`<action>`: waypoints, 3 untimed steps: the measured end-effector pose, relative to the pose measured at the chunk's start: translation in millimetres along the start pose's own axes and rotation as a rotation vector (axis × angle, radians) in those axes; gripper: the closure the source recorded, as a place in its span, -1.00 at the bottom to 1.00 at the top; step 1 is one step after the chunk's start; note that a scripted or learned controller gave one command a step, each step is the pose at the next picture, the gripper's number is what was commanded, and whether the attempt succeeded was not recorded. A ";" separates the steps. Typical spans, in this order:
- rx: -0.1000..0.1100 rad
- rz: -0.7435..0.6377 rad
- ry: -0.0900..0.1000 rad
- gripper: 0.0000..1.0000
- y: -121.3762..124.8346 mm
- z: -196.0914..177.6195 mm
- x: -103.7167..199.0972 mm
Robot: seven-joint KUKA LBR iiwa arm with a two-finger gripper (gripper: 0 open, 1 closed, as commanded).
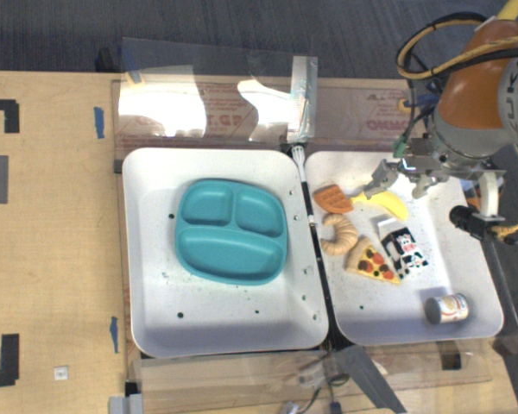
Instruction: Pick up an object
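Note:
My gripper [403,183] hangs over the back of the right bin [479,322], its two fingers spread open with nothing between them. Just below it lies a yellow banana-like piece [390,204]. To its left sits an orange toy [332,198]. Nearer the front lie a tan croissant [338,235], a pizza slice [373,264] and a black-and-white carton [403,245]. A silver can [446,308] lies on its side at the bin's front right.
The left bin [147,257] holds a teal divided plate [231,230]. A clear plastic sheet [216,102] stands behind both bins. The arm's grey body and cables [475,102] take up the back right.

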State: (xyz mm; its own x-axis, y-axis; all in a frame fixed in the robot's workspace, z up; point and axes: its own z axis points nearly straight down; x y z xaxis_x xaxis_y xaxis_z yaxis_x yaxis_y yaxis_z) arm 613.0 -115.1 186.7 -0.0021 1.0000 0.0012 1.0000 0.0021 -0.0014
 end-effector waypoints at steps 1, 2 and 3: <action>-0.010 0.001 -0.003 -1.00 28.6 97.7 -41.1; -0.008 0.000 -0.003 1.00 28.3 88.1 -40.1; -0.018 -0.009 0.001 1.00 57.7 -42.3 54.1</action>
